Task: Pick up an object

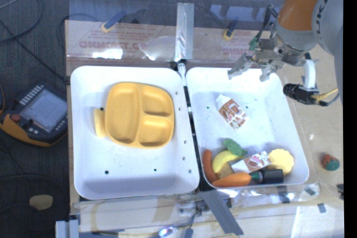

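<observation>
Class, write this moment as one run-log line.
hand: open, above right bin's far rim | holding: nothing | snack packet: in bin, untouched

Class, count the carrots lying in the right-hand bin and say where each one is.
2. One carrot lies against the bin's left wall, pointing at the near corner; the other carrot lies along the near wall. The pile may hide more.

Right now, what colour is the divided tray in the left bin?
Yellow. The tray shows best in the camera view, lying in the left bin.
</observation>
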`<action>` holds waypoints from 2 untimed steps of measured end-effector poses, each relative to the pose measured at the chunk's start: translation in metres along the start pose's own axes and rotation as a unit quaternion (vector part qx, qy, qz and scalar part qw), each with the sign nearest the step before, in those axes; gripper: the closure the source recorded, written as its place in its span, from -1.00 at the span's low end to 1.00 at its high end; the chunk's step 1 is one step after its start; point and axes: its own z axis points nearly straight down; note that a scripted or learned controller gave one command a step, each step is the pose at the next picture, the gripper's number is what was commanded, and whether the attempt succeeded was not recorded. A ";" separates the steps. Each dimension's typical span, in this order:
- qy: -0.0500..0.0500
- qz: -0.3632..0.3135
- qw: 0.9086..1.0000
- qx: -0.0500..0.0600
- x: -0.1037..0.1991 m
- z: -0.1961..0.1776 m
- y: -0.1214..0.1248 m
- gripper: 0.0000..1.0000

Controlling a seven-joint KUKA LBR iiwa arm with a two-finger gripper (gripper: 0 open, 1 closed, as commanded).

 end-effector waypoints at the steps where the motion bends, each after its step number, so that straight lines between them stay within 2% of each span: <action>1: -0.001 -0.102 0.995 0.000 0.008 0.114 0.021 -1.00; 2: -0.001 -0.026 1.000 -0.008 -0.010 0.140 -0.033 -1.00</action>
